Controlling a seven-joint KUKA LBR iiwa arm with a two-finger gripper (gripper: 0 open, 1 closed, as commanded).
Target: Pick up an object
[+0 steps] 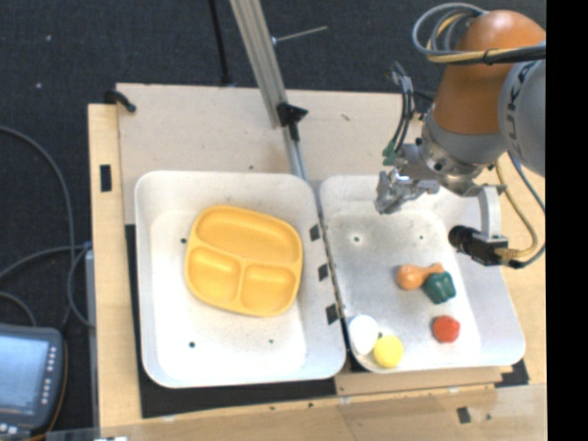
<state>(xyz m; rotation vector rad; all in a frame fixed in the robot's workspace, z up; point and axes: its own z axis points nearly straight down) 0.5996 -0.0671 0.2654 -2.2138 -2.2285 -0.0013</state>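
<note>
In the right bin (367,246) lie an orange pear-shaped toy (411,277), a green pepper-like toy (440,288), a red tomato-like toy (446,329), a yellow ball (388,350) and a white ball (363,332). My gripper (392,194) hangs over the bin's far end, well above and behind the toys, with nothing seen in it. The arm's wrist hides most of it.
The left bin (156,338) holds a yellow compartment plate (244,260). A slanted aluminium post (262,62) rises from behind the seam between the bins. A black cable fitting (478,243) hangs off the arm over the right bin's right side.
</note>
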